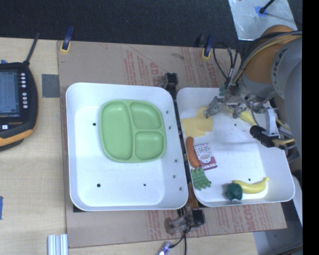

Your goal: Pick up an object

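Spanning a wooden bench, brown cardboard, two white bins, fingers' state unclear.

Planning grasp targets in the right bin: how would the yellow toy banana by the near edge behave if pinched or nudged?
The yellow toy banana looks like smooth moulded plastic, so probably stiff, light and a bit slippery. Its curved shape likely pivots or spins when pushed off-centre. It lies against the dark green toy vegetable, which a nudge would probably shift too.

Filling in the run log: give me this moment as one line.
gripper: over right bin, near yellow slice | nothing seen held | banana, sausage in bin | green plate in left bin
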Controlling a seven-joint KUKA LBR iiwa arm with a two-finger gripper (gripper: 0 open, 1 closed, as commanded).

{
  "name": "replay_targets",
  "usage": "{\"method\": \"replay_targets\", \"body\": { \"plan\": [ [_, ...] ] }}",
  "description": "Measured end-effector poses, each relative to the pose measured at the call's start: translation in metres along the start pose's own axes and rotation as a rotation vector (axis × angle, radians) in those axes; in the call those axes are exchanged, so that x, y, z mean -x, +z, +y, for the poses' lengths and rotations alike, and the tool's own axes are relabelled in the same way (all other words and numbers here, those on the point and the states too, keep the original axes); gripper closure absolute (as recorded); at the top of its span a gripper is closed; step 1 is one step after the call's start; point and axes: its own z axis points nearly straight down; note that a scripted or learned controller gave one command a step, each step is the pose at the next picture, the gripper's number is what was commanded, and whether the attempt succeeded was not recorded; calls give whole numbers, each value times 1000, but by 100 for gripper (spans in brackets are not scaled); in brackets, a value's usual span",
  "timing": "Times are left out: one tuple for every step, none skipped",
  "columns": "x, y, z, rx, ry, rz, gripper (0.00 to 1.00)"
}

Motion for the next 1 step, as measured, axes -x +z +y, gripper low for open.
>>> {"method": "replay_targets", "body": {
  "plan": [
    [-43,0,-14,-3,-4,0,0]
  ]
}}
